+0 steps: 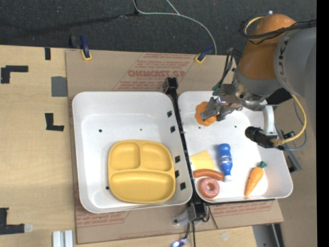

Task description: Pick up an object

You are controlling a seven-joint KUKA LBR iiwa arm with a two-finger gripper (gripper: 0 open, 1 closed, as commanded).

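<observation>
Orange toy point(205, 113) sits pinched in the end effector point(215, 109) above the blue bottle point(224, 159); lifting clear seemingly remains.

Leftover stuff sitting in the two bins

Yellow divided tray point(141, 171) fills the left bin's point(85, 138) 6 o'clock half; in the right bin point(277, 189), a blue bottle point(224, 159) sits mid-bin, carrot point(254, 180) at 4 o'clock, donut point(209, 188) and sausage point(207, 174) at 7, cheese slice point(201, 160) at 8.

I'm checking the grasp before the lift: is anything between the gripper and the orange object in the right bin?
Nothing visible is. The gripper is right at the orange object near the right bin's back-left corner. The blue bottle, carrot, donut and yellow block lie apart, nearer the front.
</observation>
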